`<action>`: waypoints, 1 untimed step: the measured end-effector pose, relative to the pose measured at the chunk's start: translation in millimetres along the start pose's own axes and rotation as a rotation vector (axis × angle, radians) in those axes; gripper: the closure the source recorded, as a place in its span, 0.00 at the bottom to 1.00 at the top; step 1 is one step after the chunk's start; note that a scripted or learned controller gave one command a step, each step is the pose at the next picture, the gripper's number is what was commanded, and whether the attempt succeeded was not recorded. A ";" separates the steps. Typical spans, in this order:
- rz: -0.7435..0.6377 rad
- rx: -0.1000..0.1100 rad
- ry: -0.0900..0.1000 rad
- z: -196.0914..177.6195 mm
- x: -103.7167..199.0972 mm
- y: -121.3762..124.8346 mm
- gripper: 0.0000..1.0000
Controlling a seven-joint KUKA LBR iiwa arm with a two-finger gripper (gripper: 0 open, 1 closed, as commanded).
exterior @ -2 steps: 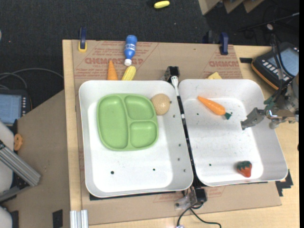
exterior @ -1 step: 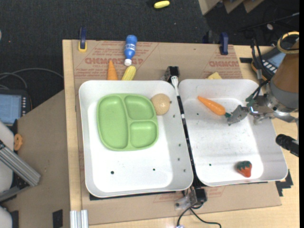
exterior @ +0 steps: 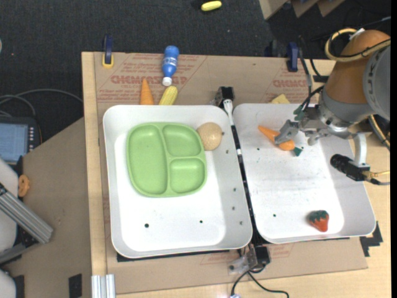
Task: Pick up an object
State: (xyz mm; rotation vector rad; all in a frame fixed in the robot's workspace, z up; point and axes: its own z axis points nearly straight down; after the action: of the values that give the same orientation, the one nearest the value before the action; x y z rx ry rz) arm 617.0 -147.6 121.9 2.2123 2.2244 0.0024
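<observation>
One two-finger metal gripper (exterior: 291,136) grips a small orange toy carrot (exterior: 276,137) in the right white bin (exterior: 347,222), well apart from a red toy strawberry (exterior: 319,220).

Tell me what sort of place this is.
Probably a robot lab's test bench, not a kitchen. A grey arm's gripper hangs over a toy carrot in a white bin; the board under the bins is clamped down, with loose cables about.

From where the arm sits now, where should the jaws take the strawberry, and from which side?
Take the strawberry across its red body, coming straight down. It lies alone near the right bin's front edge, green cap toward the back, with open floor on every side.
</observation>
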 end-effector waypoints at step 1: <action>0.001 0.004 0.001 38.9 -1.1 40.7 0.00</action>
State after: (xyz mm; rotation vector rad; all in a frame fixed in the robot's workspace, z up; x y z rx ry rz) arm 657.9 -148.5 83.2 2.2163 2.2252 -0.0008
